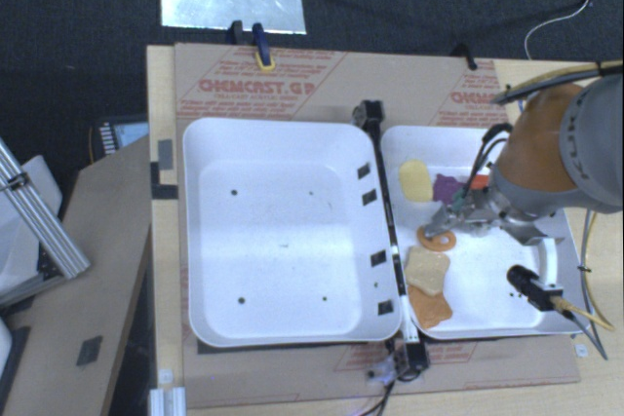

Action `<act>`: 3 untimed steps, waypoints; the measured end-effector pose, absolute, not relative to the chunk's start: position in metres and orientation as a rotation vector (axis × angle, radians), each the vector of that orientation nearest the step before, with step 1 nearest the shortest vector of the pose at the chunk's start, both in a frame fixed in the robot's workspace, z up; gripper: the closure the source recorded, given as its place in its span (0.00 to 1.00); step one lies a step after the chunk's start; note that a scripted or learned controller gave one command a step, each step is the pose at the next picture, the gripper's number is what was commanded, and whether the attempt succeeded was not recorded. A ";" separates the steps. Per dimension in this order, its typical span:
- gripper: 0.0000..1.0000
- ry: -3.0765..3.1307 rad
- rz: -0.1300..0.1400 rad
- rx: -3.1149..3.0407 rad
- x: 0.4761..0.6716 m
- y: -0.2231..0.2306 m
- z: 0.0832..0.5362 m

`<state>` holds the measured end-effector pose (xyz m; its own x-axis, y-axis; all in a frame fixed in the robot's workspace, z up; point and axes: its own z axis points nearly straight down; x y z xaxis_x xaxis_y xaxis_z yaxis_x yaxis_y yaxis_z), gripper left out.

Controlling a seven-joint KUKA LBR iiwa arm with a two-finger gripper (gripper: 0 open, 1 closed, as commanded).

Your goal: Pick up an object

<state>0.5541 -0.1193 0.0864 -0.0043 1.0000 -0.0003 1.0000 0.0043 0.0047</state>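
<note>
End effector (447,227) hangs over orange ring (437,239), lying flat.

Red print reading "CHEMCAST GP" runs along the brown protective sheet (292,78) covering the worktop behind the bins, with the same print partly visible again toward the right.
</note>
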 end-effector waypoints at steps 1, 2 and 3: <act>1.00 2.222 0.011 2.213 0.557 -0.120 0.098; 1.00 2.231 0.014 2.206 0.537 -0.047 0.192; 1.00 2.228 0.010 2.209 0.536 -0.017 0.239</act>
